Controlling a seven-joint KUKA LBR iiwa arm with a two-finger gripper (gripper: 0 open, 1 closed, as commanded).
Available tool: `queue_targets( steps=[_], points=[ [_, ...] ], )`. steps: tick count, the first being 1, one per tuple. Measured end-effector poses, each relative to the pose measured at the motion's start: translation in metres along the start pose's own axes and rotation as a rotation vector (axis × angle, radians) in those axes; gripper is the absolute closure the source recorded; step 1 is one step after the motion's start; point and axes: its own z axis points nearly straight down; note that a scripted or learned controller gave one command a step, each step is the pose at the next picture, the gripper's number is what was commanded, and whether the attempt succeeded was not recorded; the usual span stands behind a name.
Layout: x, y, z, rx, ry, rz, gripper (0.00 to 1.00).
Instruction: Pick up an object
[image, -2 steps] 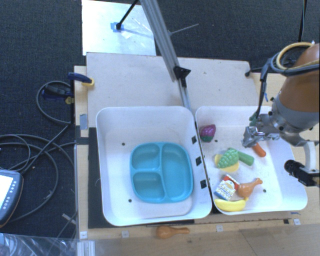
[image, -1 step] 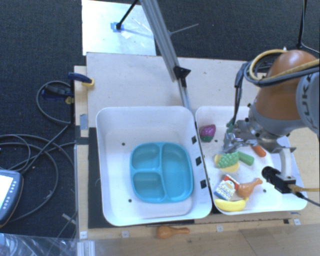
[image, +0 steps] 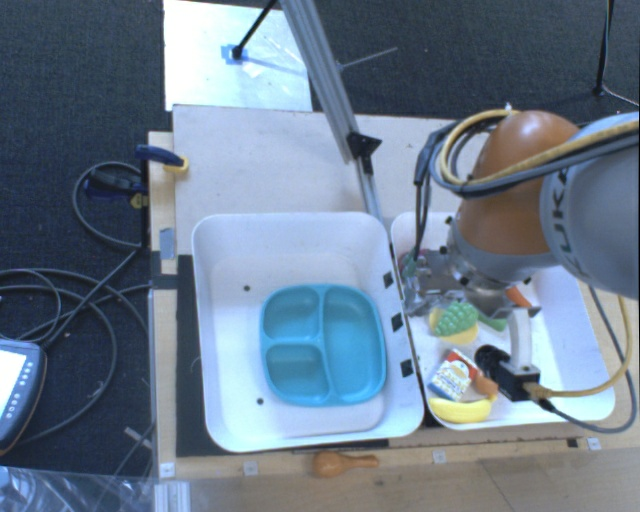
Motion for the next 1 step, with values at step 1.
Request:
queue_targets(
  steps=[1],
  points=[
    [0.0503, -0.0076, 0.0125, 0.000, 0.000, 0.001, 1.00]
  ],
)
